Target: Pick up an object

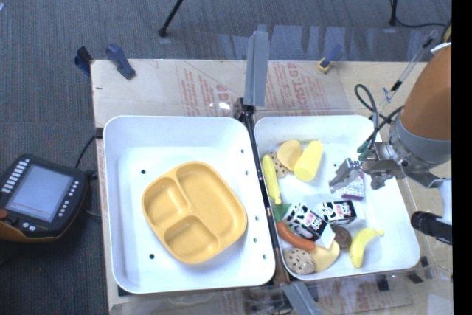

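Note:
My gripper [361, 179] hangs over the upper right part of the right bin [409, 232], fingers spread open. Right below it lies a small white carton with purple print [355, 189], with one grey finger [342, 176] at its left and the other at its right; I cannot tell whether they touch it. Several toy foods lie in this bin: a yellow block [308, 160], a pale round slice [288, 153], a long yellow piece [271, 179], two black-and-white cartons [305, 219] [339, 211], a red sausage [294, 237], a cookie [300, 260] and a banana [362, 244].
The left bin [125, 151] holds a yellow divided plate [193, 211]. A grey post [256, 70] stands behind the seam between the bins. A pendant with a screen [37, 195] lies off the bench at far left. Cables [369, 107] hang near the arm.

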